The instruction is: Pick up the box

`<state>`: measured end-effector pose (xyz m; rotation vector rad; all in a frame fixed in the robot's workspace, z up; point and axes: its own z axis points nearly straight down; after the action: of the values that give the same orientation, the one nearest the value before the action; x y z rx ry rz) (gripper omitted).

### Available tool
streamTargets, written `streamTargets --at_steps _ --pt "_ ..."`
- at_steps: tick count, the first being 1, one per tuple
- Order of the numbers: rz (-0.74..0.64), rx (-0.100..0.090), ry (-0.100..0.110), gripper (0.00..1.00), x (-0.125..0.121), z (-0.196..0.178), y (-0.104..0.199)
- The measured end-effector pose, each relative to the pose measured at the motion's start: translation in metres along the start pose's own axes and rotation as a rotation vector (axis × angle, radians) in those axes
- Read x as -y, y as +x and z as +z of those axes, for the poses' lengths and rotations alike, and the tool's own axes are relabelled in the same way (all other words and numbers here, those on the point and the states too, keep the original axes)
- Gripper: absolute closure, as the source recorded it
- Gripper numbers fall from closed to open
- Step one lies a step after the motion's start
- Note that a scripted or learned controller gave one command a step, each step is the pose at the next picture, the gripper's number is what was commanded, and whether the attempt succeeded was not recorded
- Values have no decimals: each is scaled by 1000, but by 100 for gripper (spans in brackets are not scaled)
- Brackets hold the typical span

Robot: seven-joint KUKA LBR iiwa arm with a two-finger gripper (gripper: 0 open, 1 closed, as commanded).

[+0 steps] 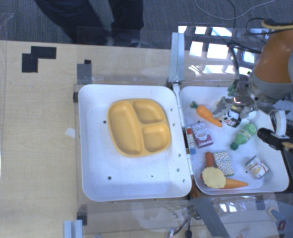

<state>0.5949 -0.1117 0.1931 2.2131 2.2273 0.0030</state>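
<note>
The box [202, 134] is small, red and white, and lies flat at the left side of the right bin [280, 182], close to the divider. My gripper [232, 109] hangs over the upper middle of that bin, up and to the right of the box and apart from it. Beneath the gripper I make out a small black-and-white item [231, 118]. The arm's orange band [277, 58] rises above the bin's far right corner.
Beside the box lie a carrot [208, 115] and a green bottle [243, 135]. Nearer the front are a red sausage [209, 158], a checkered packet [224, 162], a yellow disc [213, 177], a second carrot [234, 184] and a small can [257, 167]. The left bin [94, 182] holds a yellow divided plate [139, 126].
</note>
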Motion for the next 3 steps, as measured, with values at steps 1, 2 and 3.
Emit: streamTargets --at_steps 1,2,3 --pt "-37 2 -20 0 16 89 15" --pt "190 -2 -17 0 -2 98 22" --pt "73 -2 -9 0 -48 94 -8"
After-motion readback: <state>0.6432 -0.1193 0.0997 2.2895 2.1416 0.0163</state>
